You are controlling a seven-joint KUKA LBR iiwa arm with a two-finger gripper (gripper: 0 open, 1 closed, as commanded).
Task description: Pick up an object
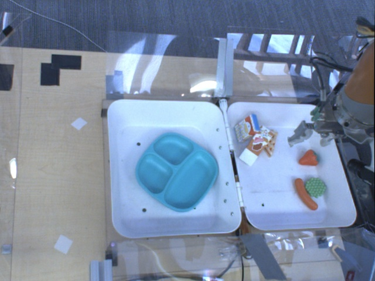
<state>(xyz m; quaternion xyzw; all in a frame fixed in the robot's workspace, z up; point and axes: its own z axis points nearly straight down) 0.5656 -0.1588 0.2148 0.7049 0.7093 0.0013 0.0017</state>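
In the right bin (pixel 275 206) lie several small things. A red-orange toy piece (pixel 309 157) sits near the right wall, and an orange sausage (pixel 305 194) lies beside a green round piece (pixel 316 186) closer to the front. Near the bin's left wall are a red-and-white packet (pixel 248 126), a patterned snack pack (pixel 264 140) and a small white block (pixel 248 157). My gripper (pixel 311 136) hangs over the right bin's far right part, just behind the red-orange piece. Its fingers are open, with nothing between them.
The left bin (pixel 123 215) holds a blue divided plate (pixel 177 171). A metal divider (pixel 229 157) runs between the bins. The arm's grey body and orange band (pixel 358 84) reach in over the right bin's right wall. Clear panels stand behind the bins.
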